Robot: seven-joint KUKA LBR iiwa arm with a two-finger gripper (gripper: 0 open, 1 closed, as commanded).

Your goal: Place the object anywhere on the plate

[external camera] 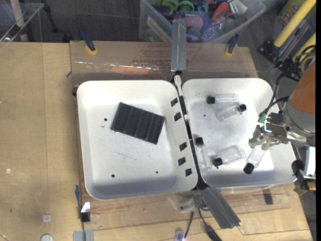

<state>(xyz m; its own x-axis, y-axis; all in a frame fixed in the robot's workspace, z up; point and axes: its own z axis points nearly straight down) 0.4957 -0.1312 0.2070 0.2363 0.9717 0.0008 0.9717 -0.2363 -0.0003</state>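
Gripper (pixel 262 143), jaws clenched on a clear black-capped bottle (pixel 253 159), hangs at the right bin's (pixel 228 84) four o'clock; dark plate (pixel 138 123) in left bin (pixel 125 87)

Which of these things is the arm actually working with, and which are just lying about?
In the job: dark plate in the left bin; clear vial right by the gripper.
Lying about: other vials in the right bin; crate of toys; yellow tube.

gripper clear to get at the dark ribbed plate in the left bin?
Probably yes. The dark ribbed rectangular plate lies flat with nothing on or beside it; the gripper sits over the right white bin, so only the central divider needs crossing.
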